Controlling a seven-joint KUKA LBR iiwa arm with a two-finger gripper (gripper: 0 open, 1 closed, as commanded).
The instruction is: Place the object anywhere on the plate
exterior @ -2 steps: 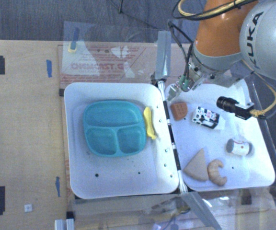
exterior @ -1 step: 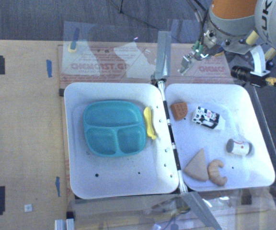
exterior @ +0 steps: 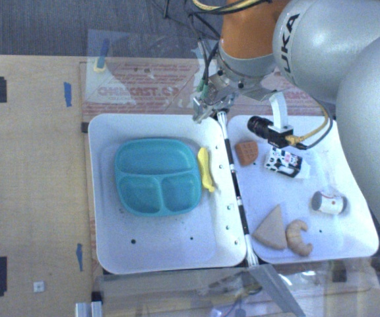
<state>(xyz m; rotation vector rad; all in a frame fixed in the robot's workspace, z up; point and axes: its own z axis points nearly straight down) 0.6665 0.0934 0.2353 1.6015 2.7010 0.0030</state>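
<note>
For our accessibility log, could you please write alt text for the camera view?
A grey and orange robot arm hangs over the back of two white bins. The left bin holds a teal plate with a banana beside its right edge; the right bin holds a croissant and other small items.

Bright, even overhead light, slightly cool cast. White bins (exterior: 104,243) near blown out, little surface detail on their floors. Teal plate (exterior: 157,176) shows soft sheen on its compartment ridges and a faint shadow along its left rim, so light is diffuse. Clear sheet (exterior: 144,88) above the plate carries pale glare that washes out its red print. Arm (exterior: 322,38) to the plate's upper right is large, soft, out of focus, with broad highlights on its grey shell. Overall frame mildly blurry and low resolution; small items right of the plate lack crisp edges. Floor above the plate is dim and grainy.
</note>
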